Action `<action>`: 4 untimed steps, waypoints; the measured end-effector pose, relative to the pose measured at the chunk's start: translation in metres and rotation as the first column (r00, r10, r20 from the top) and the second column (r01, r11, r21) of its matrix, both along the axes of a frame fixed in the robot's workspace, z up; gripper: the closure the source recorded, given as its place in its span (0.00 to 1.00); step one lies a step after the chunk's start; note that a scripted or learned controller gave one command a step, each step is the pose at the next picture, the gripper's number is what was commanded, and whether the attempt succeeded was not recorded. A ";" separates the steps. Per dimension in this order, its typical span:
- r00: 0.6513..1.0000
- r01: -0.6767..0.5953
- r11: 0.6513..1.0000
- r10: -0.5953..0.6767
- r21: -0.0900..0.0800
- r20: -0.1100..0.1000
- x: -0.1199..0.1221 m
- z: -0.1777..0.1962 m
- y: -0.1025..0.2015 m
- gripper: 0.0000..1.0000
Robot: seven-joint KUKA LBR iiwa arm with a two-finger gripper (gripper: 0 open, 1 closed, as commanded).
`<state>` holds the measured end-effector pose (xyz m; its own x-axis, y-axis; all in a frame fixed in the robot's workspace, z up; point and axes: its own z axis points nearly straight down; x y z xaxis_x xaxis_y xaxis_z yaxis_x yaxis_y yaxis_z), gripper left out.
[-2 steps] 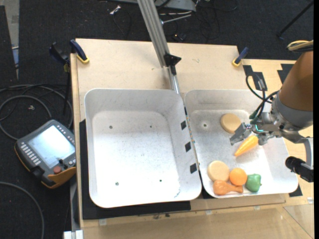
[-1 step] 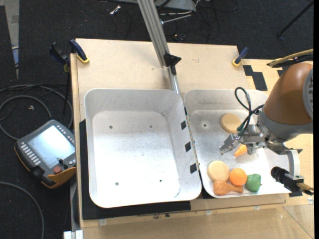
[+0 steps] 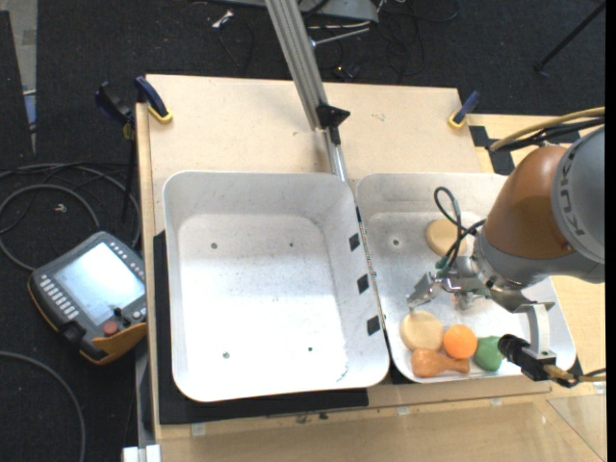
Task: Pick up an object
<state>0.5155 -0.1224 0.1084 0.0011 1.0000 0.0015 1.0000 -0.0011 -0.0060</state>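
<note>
I'm the arm, reaching in from the right over the right bin (image 3: 385, 221). My gripper (image 3: 445, 290) hangs low in the middle of that bin, just above the little pile of toys. My fingers look a bit apart, w/ nothing between them, so I'm not holding anything yet.

The stuff to grab sits at the near end of the right bin, all squished close. There's a pale round piece (image 3: 421, 330), an orange ball (image 3: 460, 341) right beside it, an orange lumpy piece (image 3: 433, 362) touching the near rim, & a green thing (image 3: 489, 352) next to the ball. One more tan round piece (image 3: 443, 236) sits farther back, partly behind my wrist. I think they slid to the near end bc the bin floor dips there, but I can't be sure.

The left bin (image 3: 192, 258) has bare white floor. Its edge leans on the right bin's edge.

I'm parked over the pile bc that's where most picks are. The pale round piece is closest under me, so that's prob my best try. It's tricky: things touch, so my fingers may bump a neighbor & push it away.
</note>
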 end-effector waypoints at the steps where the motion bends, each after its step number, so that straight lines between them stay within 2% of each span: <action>1: 1.000 0.000 1.000 0.000 -0.001 0.006 0.000 -0.013 0.000 0.00; 2: 1.000 0.000 1.000 0.000 -0.001 0.008 0.001 -0.002 0.000 1.00; 3: 1.000 -0.003 1.000 0.003 -0.004 0.012 0.006 0.058 -0.006 1.00; 4: 1.000 -0.004 1.000 0.004 -0.003 0.011 0.003 0.102 -0.006 1.00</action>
